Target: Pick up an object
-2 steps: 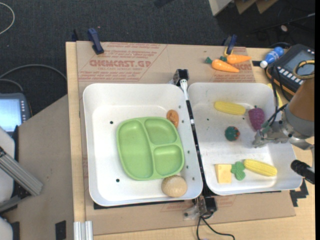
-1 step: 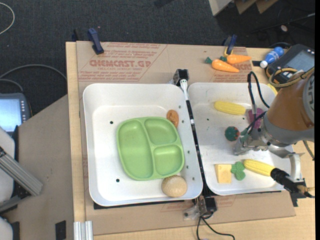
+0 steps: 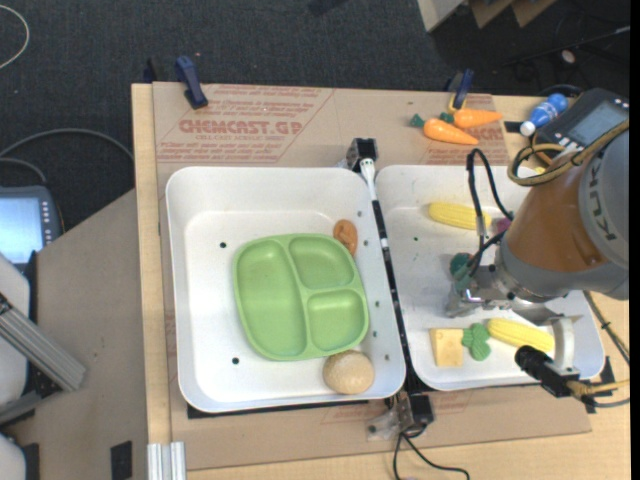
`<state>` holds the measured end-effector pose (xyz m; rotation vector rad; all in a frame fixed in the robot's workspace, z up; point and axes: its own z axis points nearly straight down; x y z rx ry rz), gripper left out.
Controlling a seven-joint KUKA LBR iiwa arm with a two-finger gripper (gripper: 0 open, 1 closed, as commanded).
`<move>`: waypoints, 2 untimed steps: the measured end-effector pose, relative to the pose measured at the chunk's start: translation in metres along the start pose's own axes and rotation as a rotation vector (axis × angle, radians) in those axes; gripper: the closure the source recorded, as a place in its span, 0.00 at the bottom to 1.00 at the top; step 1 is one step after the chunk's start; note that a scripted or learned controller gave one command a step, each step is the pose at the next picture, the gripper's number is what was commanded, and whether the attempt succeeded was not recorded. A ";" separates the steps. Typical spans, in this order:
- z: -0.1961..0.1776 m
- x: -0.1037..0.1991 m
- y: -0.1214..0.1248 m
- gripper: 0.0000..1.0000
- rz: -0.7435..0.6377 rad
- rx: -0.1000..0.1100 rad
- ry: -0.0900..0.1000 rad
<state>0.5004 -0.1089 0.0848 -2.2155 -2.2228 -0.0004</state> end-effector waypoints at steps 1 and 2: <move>-0.069 -0.078 0.015 1.00 0.008 -0.010 -0.009; -0.016 -0.052 0.039 1.00 0.001 0.001 0.000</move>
